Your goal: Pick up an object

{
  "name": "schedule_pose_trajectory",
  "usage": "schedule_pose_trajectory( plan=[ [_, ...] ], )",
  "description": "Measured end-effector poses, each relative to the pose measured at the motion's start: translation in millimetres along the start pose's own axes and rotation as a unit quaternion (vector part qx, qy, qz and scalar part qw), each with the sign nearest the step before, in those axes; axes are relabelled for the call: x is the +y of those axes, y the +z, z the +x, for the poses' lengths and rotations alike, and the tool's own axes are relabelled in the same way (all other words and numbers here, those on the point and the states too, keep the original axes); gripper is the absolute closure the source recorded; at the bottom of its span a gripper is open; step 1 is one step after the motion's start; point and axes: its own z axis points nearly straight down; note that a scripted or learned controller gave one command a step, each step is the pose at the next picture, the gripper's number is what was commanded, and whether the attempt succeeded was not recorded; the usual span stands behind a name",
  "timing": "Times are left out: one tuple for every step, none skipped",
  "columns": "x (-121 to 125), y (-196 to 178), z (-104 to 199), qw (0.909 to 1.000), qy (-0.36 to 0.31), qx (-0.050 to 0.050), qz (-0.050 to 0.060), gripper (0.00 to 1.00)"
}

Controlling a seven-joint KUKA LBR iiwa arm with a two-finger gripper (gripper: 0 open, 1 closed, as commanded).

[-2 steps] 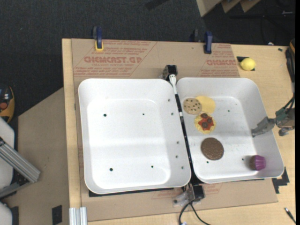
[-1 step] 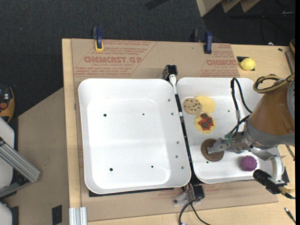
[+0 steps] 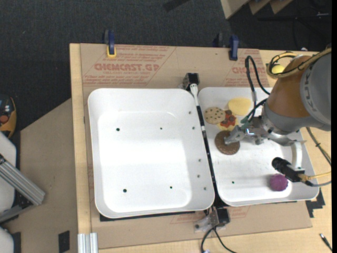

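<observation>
In the right bin (image 3: 253, 194), my gripper (image 3: 230, 137) reaches in from the right and hangs just over a brown round disc (image 3: 227, 146), hiding part of its top. A tan chip cookie (image 3: 213, 115) lies toward the bin's back left, with a small red piece (image 3: 228, 122) beside it and a yellow rounded object (image 3: 239, 105) behind that. A purple ball (image 3: 278, 182) rests near the front right corner. Nothing can be seen held in the gripper.
The left bin (image 3: 105, 115) sits next to the right one, their rims meeting along a dark seam. Both stand on a cardboard-covered board (image 3: 131, 62) held by blue clamps (image 3: 110, 37) at the back edge. A black cable (image 3: 251, 78) loops over the right bin's back.
</observation>
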Motion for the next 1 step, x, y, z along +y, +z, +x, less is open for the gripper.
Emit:
schedule_pose_trajectory(
  plan=[
    [95.7, 0.6, 14.1, 1.0, 0.0, 0.0, -0.001, 0.0]
  ],
)
